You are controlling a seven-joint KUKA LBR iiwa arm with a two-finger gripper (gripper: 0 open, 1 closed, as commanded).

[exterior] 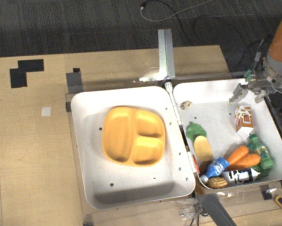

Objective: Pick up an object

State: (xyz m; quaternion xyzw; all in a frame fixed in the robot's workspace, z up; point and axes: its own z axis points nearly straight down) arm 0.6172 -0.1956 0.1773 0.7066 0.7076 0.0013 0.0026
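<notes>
Gripper (pixel 246 89) poised at the right bin's (pixel 214 89) far right corner, fingers apparently spread, nothing pinched between them. Best done by choosing the nearest free-standing item rather than the crowded heap: just below and slightly left of the tool, the small white and orange packet (pixel 244 118), lying apart from its neighbours with bare floor around it. Advisable to descend straight, straddle the packet's narrow width, close only once low enough, then lift slowly, as a judgement from the layout alone. Riskier to reach farther down toward the near end, where two toy carrots (pixel 243 157), green pieces (pixel 262 153), a blue item (pixel 217 167), a black and white bottle-like thing (pixel 239 176) and a brown nut-like piece (pixel 217 182) lie touching and overlapping. Farther left from the tool, near the dividing wall, a pale yellow item with a green top (pixel 200 141), well apart from the packet. Up beside the divider, a tiny pale scrap (pixel 186 105), too small to identify. Beyond the divider, far left of the tool, the left bin (pixel 93 156) holding a large yellow-orange moulded tray (pixel 132 134).
</notes>
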